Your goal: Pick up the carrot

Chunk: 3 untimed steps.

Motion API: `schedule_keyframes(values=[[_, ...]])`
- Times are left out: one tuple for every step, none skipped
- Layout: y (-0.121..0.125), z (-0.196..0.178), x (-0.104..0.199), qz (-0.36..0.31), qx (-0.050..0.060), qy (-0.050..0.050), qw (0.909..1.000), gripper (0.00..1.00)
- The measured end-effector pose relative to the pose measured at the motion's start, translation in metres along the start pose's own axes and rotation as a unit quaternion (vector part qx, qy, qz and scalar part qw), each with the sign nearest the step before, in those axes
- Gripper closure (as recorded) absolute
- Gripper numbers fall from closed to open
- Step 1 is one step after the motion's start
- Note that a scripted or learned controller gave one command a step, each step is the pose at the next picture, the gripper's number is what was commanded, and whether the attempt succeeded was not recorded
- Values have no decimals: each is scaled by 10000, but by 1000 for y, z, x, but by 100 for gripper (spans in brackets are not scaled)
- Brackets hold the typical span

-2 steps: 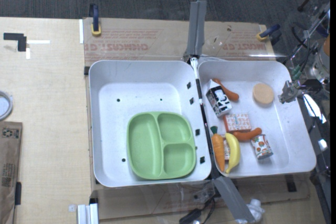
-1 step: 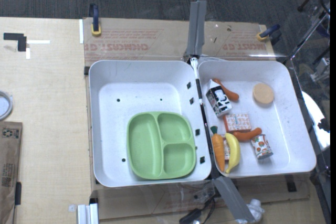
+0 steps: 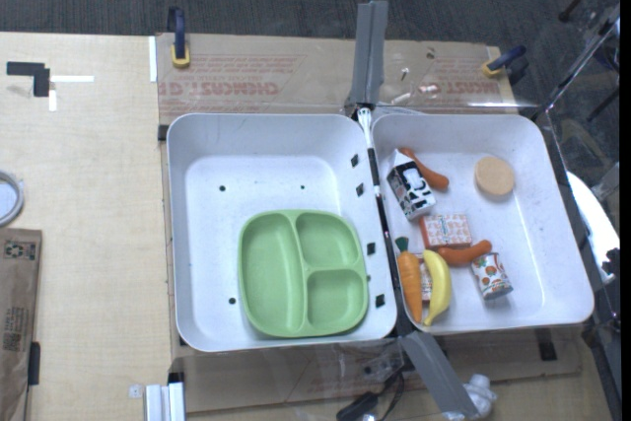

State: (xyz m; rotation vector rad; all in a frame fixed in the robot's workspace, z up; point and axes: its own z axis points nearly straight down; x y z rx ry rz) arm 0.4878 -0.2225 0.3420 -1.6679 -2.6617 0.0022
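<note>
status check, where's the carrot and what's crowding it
Orange tapered carrot lies untouched at right white bin's front-left corner. Yellow banana pressed along its right side. Green three-compartment plastic tray sits in left white bin.

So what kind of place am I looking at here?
Most likely a robot test bench in a lab: two white bins butted together, toy food such as a carrot and banana, and clamps pinning cardboard to the wooden table.
</note>
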Motion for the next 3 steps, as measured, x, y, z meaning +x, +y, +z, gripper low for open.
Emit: schedule_keyframes(values=[[-4, 41, 3, -928, -4, -1, 9957, 100], [53, 25, -25, 102, -6, -9, 9999, 100], [77, 10, -37, -35, -9, -12, 10000, 100]])
